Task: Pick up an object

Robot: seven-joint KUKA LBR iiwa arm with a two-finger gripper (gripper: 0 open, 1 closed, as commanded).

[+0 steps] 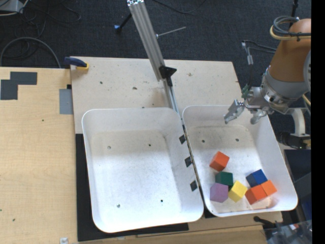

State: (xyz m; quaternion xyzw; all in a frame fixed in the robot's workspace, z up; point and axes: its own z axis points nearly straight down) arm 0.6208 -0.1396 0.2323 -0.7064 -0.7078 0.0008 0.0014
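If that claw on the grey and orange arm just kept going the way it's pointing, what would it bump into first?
The two-finger gripper points down and leftward over the far end of the right-hand shallow white bin. It would probably meet that bin's bare floor first, well short of the orange wooden cube, though depth is hard to judge.

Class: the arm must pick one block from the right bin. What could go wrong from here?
1. The green block, purple block and yellow block touch, so fingers may not fit between them.
2. The gripper hangs by the right bin's far rim and could clip it descending.
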